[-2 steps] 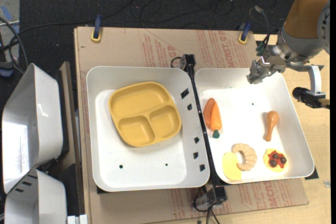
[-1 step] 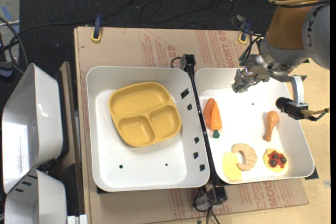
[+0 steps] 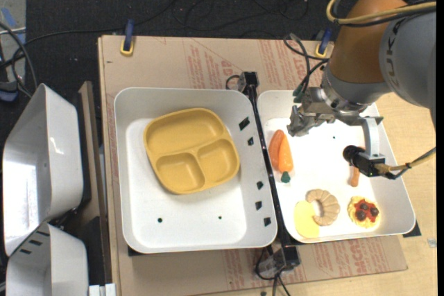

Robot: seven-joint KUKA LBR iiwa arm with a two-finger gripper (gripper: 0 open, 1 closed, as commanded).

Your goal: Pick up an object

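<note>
Much of the right bin's (image 3: 320,166) far end is hidden beneath the grey arm (image 3: 388,45). How wide the gripper (image 3: 303,123) stands, or whether it grips anything, cannot be told. Both bins sit on a brown bench (image 3: 180,59) above a dark, cable-strewn floor (image 3: 62,3). The left bin (image 3: 132,170) holds a yellow divided plate (image 3: 191,149). The carrot (image 3: 280,150) lies just beside the gripper, by the right bin's left wall; a croissant (image 3: 323,206) and berry tart (image 3: 364,211) lie nearer the front.
</note>
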